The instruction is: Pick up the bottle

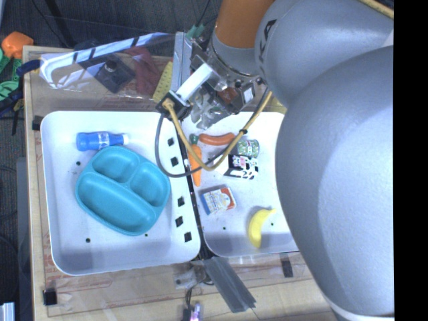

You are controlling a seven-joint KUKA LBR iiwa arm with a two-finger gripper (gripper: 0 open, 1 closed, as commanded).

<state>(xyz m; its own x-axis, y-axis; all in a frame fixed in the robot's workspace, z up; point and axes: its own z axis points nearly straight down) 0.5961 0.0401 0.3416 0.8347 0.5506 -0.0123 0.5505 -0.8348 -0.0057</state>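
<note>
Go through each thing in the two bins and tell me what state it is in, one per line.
Small blue plastic bottle: lying on its side in the left bin, free of the tool.
Turquoise three-compartment plastic tray: flat, right way up, nothing in it.
Yellow toy banana: lying loose in the right bin.
Orange toy sausage: lying flat below the tool.
Tool: above the right bin's far end.

Bottle (100,140): blue. Divided tray (124,190): turquoise. Banana (259,224): yellow. Sausage (217,139): orange-red. Small carton (243,167): black-and-white cow pattern. Bins (60,199): white. Arm (334,146): grey, orange band.
</note>
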